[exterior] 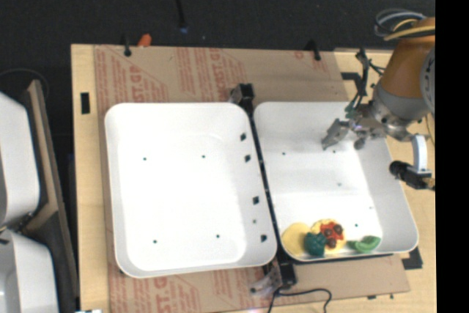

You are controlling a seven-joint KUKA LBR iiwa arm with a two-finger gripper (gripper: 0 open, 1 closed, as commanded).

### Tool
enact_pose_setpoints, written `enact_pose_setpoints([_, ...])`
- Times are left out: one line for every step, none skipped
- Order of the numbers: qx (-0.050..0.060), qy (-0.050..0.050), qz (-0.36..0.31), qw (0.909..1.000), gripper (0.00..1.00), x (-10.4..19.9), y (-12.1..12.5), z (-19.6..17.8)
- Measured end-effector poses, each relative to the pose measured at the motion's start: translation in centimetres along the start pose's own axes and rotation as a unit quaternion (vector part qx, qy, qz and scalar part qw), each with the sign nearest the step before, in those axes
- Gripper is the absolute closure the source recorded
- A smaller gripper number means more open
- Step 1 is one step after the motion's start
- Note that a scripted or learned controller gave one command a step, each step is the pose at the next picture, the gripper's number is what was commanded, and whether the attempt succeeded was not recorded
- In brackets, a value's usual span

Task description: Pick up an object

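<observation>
In the right bin (308, 179), a small pile lies against the front wall: a pale yellow round piece (294, 237), a teal lump (315, 246), a red and yellow toy (331, 231) and a green piece (366, 242). My gripper (345, 138) hangs over the bin's back right part, well apart from the pile. Its two fingers are spread open and hold nothing.
The left bin (183, 187) sits beside the right one, with black clips (258, 179) along the shared edge. Both bins rest on a cardboard sheet (190, 73). The orange-banded wrist (407, 77) reaches in from the right.
</observation>
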State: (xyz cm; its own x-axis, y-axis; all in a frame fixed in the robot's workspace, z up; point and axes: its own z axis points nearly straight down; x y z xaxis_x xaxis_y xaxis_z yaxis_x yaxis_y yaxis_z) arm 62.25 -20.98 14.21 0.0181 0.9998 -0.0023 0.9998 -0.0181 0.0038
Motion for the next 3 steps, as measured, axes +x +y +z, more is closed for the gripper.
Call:
enact_pose_setpoints([0.001, 0.001, -0.007, 1.0000, 0.00, -0.7, -6.7, -1.9])
enact_pose_setpoints([0.004, 0.002, -0.009, 0.9999, 0.00, 3.3, -11.7, 3.0])
enact_pose_setpoints([-0.001, 0.000, -0.008, 1.0000, 0.00, 1.4, -13.3, -2.9])
